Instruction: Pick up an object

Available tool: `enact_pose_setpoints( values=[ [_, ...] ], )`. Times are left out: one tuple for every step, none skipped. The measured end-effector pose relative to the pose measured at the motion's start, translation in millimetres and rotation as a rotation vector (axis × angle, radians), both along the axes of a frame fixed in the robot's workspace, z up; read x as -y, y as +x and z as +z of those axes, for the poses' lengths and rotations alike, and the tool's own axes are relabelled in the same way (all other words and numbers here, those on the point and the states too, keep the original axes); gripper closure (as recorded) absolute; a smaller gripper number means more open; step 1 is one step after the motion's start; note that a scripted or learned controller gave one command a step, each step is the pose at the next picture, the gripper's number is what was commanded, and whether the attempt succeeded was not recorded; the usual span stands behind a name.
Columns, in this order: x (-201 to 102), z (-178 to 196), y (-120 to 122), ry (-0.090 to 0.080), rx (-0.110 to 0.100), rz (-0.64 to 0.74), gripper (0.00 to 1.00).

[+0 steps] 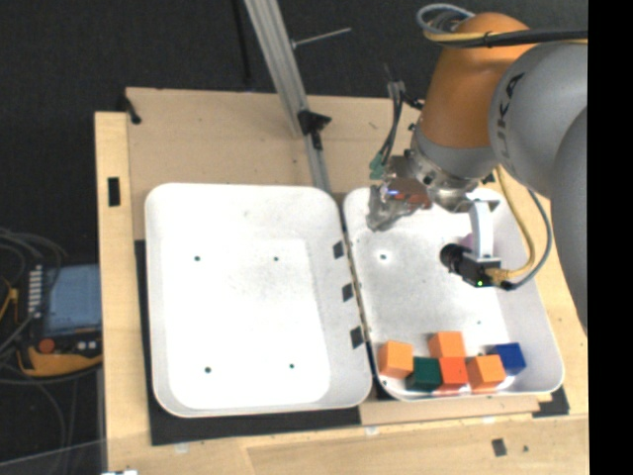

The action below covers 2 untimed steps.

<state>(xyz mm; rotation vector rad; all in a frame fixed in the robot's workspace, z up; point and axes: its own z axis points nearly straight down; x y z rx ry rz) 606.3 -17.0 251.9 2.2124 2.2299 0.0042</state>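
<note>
Several small blocks lie along the near edge of the right bin [425, 265]: an orange block [397, 357], a dark green block [426, 373], further orange blocks [450, 354] [486, 371] and a blue block [509, 356]. My gripper [384, 209] hangs over the far left part of the right bin, well away from the blocks. I see nothing between its fingers, and the wrist hides how they stand.
The left bin [247, 295] sits beside the right one, joined by black clips. A slanted metal rail [282, 67] rises behind the bins. A black cable and fitting [465, 260] hang from the wrist over the right bin.
</note>
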Motion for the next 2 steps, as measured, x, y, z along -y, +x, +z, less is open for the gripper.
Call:
enact_pose_setpoints(
  values=[
    [-41,-13,20,-0.002,-0.001,-0.003,1.00],
    [-90,-3,41,0.000,0.000,-0.001,1.00]
  ],
)
